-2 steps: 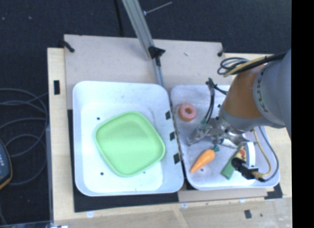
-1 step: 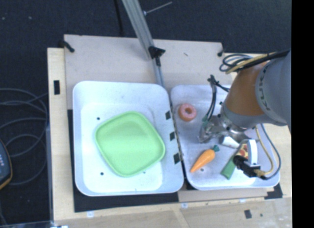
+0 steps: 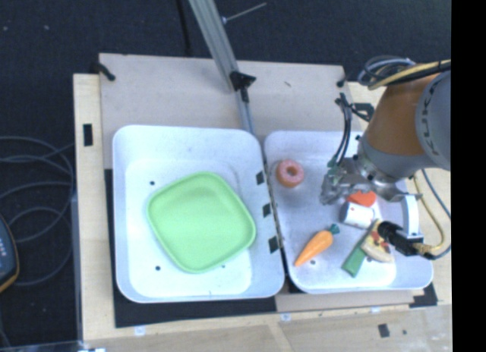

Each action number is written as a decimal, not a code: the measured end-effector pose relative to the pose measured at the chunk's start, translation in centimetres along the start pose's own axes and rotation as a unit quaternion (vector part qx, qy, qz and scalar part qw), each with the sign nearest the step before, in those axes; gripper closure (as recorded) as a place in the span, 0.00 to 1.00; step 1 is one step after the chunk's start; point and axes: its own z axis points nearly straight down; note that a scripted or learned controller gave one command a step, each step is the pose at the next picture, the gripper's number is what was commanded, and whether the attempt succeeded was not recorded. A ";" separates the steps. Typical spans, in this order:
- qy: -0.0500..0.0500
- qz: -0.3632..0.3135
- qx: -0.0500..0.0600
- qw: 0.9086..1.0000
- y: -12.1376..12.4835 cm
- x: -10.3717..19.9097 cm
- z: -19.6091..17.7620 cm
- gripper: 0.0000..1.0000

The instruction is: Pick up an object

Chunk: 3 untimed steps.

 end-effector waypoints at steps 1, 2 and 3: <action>0.000 0.000 0.001 1.000 0.1 -0.2 -4.2 1.00; 0.000 0.000 0.001 1.000 0.2 -0.2 -7.8 1.00; 0.001 -0.001 0.003 1.000 1.7 3.9 -7.1 1.00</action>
